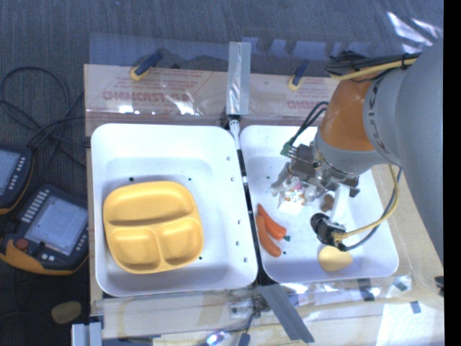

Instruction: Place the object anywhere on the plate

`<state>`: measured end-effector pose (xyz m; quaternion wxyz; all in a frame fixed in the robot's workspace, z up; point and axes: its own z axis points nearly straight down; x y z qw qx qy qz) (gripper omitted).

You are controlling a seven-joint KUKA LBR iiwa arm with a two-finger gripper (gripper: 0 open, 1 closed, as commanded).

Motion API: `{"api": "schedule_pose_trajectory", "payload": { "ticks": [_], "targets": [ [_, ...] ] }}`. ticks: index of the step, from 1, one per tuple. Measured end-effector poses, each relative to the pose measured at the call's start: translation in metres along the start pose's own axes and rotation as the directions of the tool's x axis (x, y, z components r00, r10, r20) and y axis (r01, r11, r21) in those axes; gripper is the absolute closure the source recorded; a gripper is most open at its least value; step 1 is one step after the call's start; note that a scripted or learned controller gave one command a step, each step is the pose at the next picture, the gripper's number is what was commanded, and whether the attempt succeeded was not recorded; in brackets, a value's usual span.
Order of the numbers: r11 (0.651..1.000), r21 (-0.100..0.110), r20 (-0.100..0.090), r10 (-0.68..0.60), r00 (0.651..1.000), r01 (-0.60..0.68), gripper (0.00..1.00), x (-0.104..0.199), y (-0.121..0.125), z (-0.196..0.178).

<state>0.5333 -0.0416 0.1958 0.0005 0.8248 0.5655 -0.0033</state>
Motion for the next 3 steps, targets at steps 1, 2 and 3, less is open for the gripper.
{"api": "schedule_pose_trajectory", "payload": {
  "ticks": [1,2,3],
  "targets": [
    [0.978,0.002,-0.003,-0.208,0.978,0.208,1.0,0.092,-0.041,0.013],
    [0.973,-0.035,0.003,-0.229,0.973,0.229,1.0,0.105,-0.038,0.04],
    [0.964,-0.002,-0.001,-0.268,0.964,0.268,1.0,0.118,-0.077,-0.053]
  ]
}}
